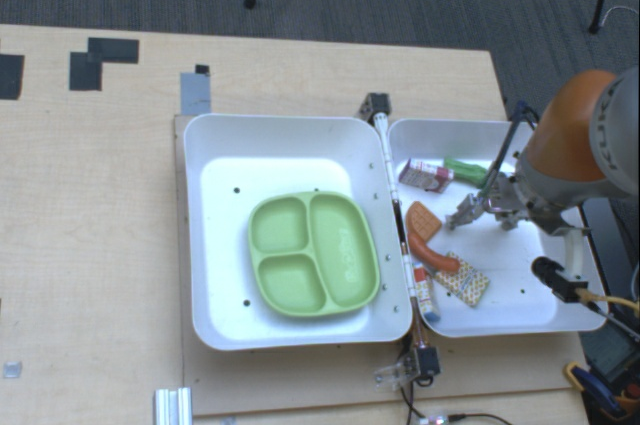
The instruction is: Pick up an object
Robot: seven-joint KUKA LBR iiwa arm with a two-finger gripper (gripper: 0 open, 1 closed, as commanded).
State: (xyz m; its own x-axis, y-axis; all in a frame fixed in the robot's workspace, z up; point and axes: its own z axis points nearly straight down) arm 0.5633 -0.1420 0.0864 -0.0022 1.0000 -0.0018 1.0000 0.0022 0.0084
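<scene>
Two white bins sit on a wooden bench (90, 213); the left bin (195, 213) holds a green tray (313, 254). Above the right bin (520, 303), the gripper (470, 211) hangs near a sausage (435, 258); whether it grips anything is unclear.

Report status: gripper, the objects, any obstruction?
Gripper low over right bin, nothing seen held. Orange piece and sausage just beside it. Green tray in left bin.
</scene>
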